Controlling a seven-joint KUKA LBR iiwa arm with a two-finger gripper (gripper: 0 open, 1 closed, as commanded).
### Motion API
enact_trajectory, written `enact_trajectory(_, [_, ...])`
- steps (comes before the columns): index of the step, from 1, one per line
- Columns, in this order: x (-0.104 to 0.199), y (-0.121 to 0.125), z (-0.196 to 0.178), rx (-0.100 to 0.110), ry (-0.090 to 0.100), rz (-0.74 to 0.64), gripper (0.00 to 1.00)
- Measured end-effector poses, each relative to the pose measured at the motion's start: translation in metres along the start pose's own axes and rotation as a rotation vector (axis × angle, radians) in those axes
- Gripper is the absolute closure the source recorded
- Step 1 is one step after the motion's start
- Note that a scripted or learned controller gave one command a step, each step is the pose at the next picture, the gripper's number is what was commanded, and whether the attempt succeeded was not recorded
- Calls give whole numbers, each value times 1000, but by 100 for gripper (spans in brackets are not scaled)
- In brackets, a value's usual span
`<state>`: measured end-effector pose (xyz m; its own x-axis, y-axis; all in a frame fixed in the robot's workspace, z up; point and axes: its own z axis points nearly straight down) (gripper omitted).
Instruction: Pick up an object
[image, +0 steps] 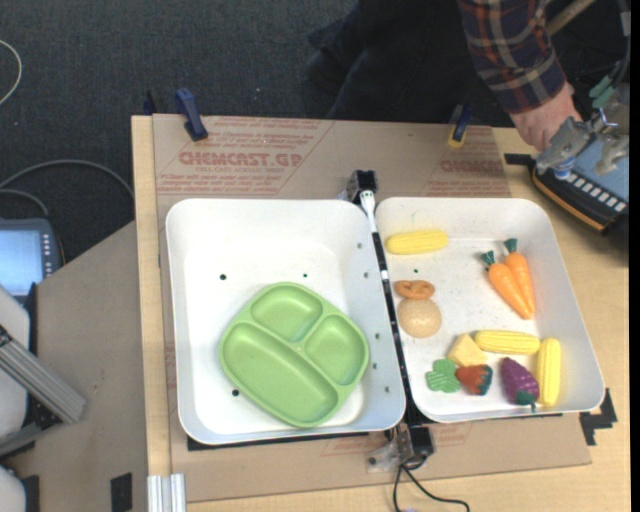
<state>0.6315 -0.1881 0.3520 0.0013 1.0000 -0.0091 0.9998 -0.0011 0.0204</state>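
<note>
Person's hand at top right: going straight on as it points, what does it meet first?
The hand likely meets the controller just beyond it; it may already touch it, depth unclear.

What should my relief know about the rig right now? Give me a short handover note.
Left bin: green divided plate.
Right bin: corn cob, carrot, pretzel, round bun, two more yellow cobs, cheese wedge, broccoli, strawberry, purple eggplant.
Done: nothing lifted; every item lies in a bin.
Left: pick one object.
</note>
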Motion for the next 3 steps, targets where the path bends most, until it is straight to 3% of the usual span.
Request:
enact_trajectory(1, [22,35,-86,5,5,-5,0])
enact_trajectory(2, [50,32,64,34,13,-3,0])
enact_trajectory(3, [58,30,147,30,11,-2,0])
